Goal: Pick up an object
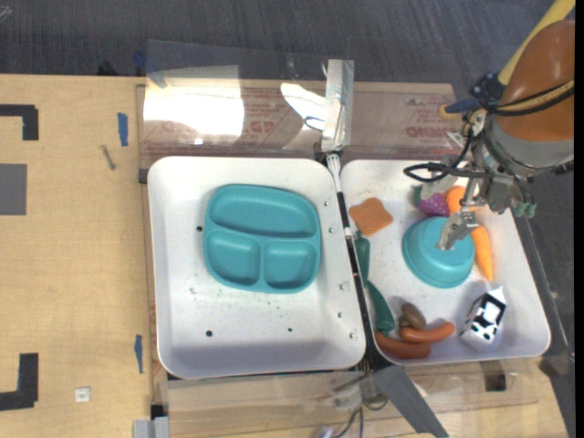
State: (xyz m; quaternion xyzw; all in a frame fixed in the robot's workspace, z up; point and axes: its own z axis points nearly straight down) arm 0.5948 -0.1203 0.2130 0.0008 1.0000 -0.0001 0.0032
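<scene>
Plainly, the pick is not yet made.

Progress: nothing is lifted; every item lies in its bin. The reach looks done; the close and the lift are left.
Gripper: the gripper [459, 226] hangs over the right bin [538, 336], at about 12 o'clock on the teal bowl [438, 255], its tips just above the bowl's rim.
Fingers: whether they are spread or clenched I cannot tell; nothing shows between them.
Likely target: the bowl, near the middle of the right bin, or the carrot [483, 249] lying at the bowl's 3 o'clock, just beside it. Which one is meant I cannot tell.
Other candidates: a purple piece [434, 203] at the bowl's 12 o'clock; an orange slice [370, 215] at its 10 o'clock; a black-and-white toy [485, 318] at 5 o'clock; a sausage [415, 334] and a brown piece [412, 315] at 6 o'clock; a green strip [374, 290] along the bin's left wall.
Left bin: the left bin [182, 336] holds a teal divided tray [263, 236], flat and near its centre.
Surface: a pale wooden tabletop [64, 245] with black corner marks and bits of blue tape; clear sheeting [237, 108] at the bins' 12 o'clock glares under the light.
Room: dark grey carpet [274, 7] beyond the far edge.
</scene>
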